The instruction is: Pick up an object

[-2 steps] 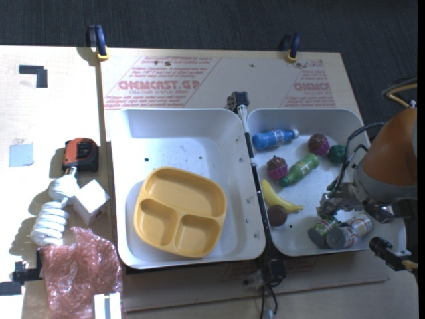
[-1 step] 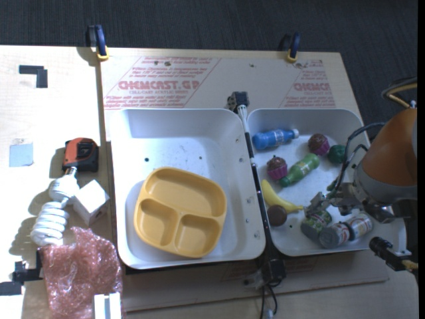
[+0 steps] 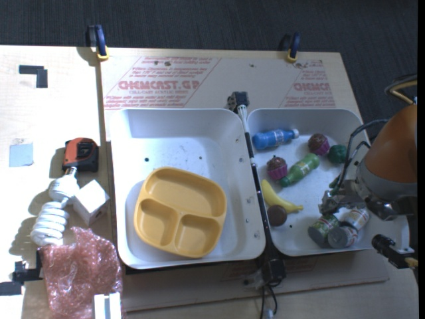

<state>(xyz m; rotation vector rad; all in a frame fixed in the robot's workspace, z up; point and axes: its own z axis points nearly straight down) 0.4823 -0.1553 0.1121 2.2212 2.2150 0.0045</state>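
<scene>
The arm is reaching in from the right, its claw hanging low in the right bin, just above two small cans lying near the front corner. Whether the claw is spread or pinching, I cannot tell. A banana is lying just left, with a green bottle and a blue bottle farther back. The left bin is carrying a yellow divided tray.
</scene>
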